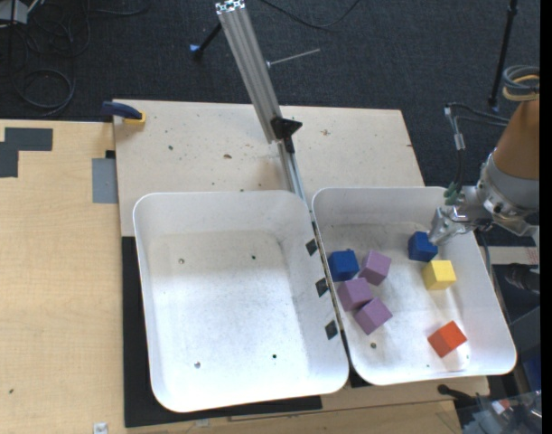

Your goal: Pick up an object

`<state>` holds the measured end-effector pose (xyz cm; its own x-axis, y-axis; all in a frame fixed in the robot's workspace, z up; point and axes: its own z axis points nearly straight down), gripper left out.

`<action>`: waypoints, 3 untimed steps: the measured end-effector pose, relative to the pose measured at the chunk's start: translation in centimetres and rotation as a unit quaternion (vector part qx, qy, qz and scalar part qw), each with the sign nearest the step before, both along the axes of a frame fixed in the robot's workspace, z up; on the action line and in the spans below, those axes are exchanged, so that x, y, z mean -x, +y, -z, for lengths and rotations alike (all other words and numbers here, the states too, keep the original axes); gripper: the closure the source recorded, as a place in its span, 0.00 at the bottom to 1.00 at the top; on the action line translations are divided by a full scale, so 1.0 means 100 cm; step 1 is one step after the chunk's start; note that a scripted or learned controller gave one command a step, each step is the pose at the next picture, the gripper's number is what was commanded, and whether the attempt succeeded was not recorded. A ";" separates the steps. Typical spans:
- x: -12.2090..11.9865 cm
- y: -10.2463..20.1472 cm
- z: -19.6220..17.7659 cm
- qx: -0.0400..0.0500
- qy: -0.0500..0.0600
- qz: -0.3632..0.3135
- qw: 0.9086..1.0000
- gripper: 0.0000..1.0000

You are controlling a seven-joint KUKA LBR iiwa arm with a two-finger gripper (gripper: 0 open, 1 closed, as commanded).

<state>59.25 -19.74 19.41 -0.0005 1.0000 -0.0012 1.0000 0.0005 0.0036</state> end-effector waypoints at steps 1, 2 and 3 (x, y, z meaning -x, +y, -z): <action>-0.003 0.006 -0.057 -0.001 0.002 -0.001 1.000 1.00; -0.003 0.006 -0.070 0.000 0.002 -0.001 1.000 1.00; -0.013 0.055 -0.073 -0.001 0.002 -0.002 1.000 1.00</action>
<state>60.58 -14.22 26.75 -0.0047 1.0000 0.0018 1.0000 0.0047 -0.0005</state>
